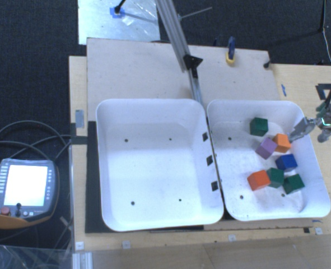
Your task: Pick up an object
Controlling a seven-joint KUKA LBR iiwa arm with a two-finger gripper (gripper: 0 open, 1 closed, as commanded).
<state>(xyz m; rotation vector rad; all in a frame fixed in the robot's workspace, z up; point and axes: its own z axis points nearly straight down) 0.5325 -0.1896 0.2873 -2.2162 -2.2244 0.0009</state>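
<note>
Two white bins sit side by side; the right bin [232,150] holds seven small blocks. The gripper [297,132] reaches in from the right edge, fingers seemingly spread and holding nothing, tip just beside the small orange cube [282,143]. Approach stage; next it must descend and straddle it. The cube sits slightly turned, with no long axis

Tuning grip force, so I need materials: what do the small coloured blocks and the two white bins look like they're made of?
The blocks, such as the purple block, look like matte painted wood or foam: flat colour, no glare; which one is unclear. The right bin and left bin look like smooth moulded plastic, with rounded corners and a soft sheen.
</note>
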